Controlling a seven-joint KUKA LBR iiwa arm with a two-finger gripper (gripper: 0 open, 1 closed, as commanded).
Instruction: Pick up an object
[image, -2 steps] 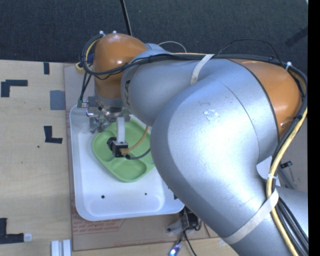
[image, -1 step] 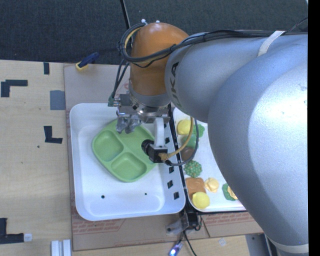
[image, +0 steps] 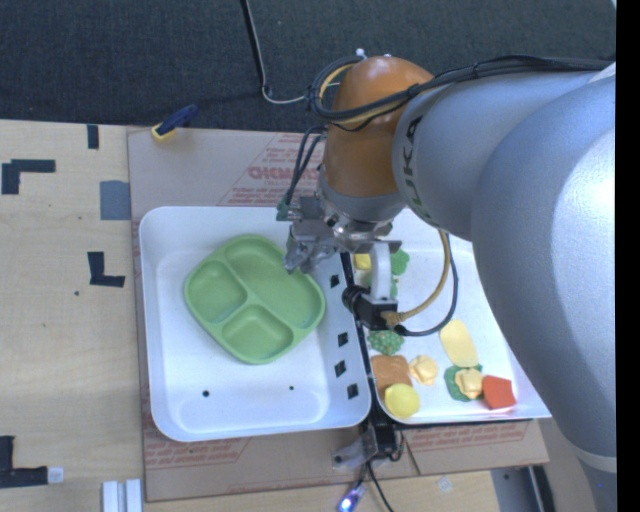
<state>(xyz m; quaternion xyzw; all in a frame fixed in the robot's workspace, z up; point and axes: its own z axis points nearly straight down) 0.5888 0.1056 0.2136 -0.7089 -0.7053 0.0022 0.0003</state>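
Observation:
A green divided plate (image: 250, 300) lies in the left white bin (image: 170, 400). My gripper (image: 298, 258) hangs just above the plate's upper right rim, close to the wall between the two bins. Nothing shows in its grasp. The right bin (image: 520, 408) holds several small toy foods: a yellow lemon (image: 402, 401), a brown piece (image: 390, 370), a green broccoli (image: 385, 340), a pale yellow oblong (image: 459, 343) and a red-orange block (image: 498, 392). The wrist and arm hide much of that bin's far part.
A green piece (image: 399, 263) and a yellow piece (image: 362, 262) peek out beside the wrist. A cable (image: 440, 290) loops off the wrist over the right bin. The bins rest on cardboard (image: 200, 170) on the bench.

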